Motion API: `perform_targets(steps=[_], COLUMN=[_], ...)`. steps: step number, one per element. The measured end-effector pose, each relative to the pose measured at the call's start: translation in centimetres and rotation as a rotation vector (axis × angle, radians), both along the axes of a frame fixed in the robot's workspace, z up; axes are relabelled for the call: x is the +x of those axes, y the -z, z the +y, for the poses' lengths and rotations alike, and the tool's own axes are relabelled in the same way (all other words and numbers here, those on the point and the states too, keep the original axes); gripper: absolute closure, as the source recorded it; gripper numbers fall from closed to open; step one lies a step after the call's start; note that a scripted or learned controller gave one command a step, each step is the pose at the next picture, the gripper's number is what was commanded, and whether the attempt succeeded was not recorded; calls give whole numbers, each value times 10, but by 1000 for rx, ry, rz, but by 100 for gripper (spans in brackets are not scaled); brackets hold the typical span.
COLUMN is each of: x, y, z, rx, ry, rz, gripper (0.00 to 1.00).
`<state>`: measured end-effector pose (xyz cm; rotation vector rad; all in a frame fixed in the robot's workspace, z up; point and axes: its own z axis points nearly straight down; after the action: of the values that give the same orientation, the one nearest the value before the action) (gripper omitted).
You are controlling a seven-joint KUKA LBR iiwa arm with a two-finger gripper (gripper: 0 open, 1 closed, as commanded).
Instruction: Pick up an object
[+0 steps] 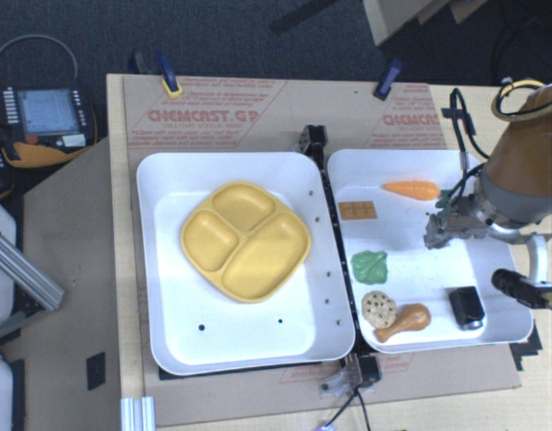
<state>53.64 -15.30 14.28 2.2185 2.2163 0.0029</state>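
The right bin (491, 335) holds an orange carrot (411, 189) at the back, a brown waffle square (356, 211), a green lettuce leaf (369, 265), a round cookie (378, 307), a chicken drumstick (407, 321) and a black block (467, 307). My gripper (440, 232) hangs over the right bin's middle, to the right of the lettuce and just in front of the carrot. I see nothing between its fingers, and their spread is hidden by the wrist.
A yellow divided plate (245, 239) lies in the left bin (168, 330). The grey arm with its orange band (525, 151) covers the right bin's far right side. Blue clamps (170, 76) hold the board at the back edge.
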Motion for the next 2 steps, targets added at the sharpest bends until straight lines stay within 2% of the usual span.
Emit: perform_targets(steps=[2], x=[0], y=[-117], z=[-6], rx=[-1], ry=[-3], rz=[-3], gripper=[100])
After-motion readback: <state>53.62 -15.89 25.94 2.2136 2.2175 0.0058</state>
